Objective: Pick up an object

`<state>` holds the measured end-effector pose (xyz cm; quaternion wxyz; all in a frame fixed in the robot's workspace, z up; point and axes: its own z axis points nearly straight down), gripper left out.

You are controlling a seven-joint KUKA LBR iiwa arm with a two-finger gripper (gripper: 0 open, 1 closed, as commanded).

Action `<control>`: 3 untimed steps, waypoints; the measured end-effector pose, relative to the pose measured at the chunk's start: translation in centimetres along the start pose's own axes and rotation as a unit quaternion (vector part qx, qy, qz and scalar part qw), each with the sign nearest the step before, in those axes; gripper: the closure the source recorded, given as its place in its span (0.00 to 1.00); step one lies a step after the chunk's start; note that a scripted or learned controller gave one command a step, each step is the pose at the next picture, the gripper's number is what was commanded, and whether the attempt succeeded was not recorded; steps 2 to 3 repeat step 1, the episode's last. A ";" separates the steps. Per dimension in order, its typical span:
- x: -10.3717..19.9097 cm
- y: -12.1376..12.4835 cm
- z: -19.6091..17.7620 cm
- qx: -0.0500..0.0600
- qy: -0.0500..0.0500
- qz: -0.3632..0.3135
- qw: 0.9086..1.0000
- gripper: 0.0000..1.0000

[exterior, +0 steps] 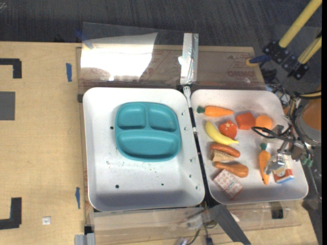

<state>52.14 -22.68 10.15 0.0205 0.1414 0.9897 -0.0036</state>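
The tool (280, 160) sits low in the right bin (255, 97); its finger state cannot be determined. A small carrot (263, 163) lies just beside it, at 9 o'clock.

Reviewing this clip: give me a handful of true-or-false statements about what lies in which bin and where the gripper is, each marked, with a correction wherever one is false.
1. The teal divided plate lies in the left bin. True.
2. The banana lies on the teal plate. False: it lies in the right bin, beside the tomato.
3. The gripper is over the right bin, near its right side. True.
4. A whole carrot lies near the far edge of the right bin. True.
5. The checkered box lies in the left bin. False: it lies near the front edge of the right bin.
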 end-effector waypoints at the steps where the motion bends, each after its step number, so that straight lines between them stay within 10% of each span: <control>1: 1.0 -0.2 0.0 0.000 -0.001 0.020 1.000 0.00; 3: 1.0 -0.2 0.0 0.000 -0.001 0.020 1.000 0.00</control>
